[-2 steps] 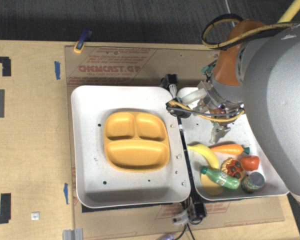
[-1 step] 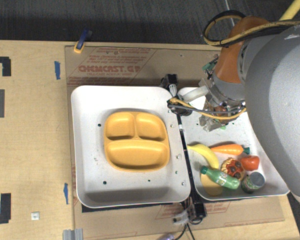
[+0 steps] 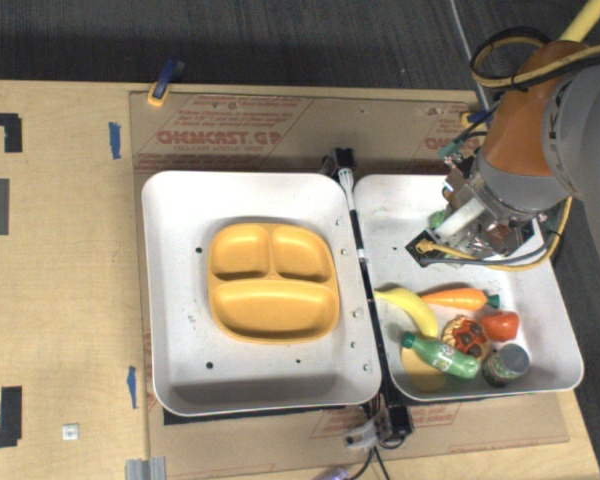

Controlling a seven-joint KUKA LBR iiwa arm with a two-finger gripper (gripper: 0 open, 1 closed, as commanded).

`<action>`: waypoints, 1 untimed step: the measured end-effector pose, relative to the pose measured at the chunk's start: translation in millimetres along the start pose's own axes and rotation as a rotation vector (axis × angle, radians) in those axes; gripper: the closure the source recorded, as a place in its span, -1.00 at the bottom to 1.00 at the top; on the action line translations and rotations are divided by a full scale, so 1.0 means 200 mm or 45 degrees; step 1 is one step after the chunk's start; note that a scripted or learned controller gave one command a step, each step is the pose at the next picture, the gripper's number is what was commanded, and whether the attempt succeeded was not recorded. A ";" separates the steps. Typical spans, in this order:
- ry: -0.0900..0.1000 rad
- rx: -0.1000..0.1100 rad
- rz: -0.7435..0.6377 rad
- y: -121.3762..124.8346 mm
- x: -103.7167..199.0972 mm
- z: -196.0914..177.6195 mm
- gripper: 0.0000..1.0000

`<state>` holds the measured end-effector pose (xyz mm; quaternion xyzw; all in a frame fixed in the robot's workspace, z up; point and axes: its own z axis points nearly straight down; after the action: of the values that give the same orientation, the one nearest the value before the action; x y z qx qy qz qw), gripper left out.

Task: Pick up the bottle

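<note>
1. In the camera view, 2 white bins sit side by side. The left bin (image 3: 165,268) holds 1 yellow plate (image 3: 273,278) with 3 parts, right in its middle.
2. The right bin (image 3: 390,223) holds toy food, all bunched up at its near end, so the far end is bare.
3. The bottle (image 3: 442,356) is green and lies on its side in that bunch, with its cap to the left. The banana (image 3: 410,306) is just beside it, a red spotted toy (image 3: 465,334) touches it, and a small can (image 3: 508,362) sits at its other end. I think it lies flat because it leans on its neighbours.
4. The carrot (image 3: 455,296) and the tomato (image 3: 500,324) lie a bit farther back.
5. The gripper (image 3: 500,233) hangs over the bare far end, well apart from the bottle. I cannot tell if the claw is open or clenched, because the wrist hides it.
6. I think the grab is not begun. The claw needs to move nearer and come down across the bottle's thin body, and it could bump the toys packed close by
</note>
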<state>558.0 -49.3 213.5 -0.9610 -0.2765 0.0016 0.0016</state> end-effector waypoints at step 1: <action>0.000 -0.001 0.076 0.12 -0.21 0.48 1.00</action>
<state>534.5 -91.4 117.5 -0.9689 -0.2476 0.0016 0.0012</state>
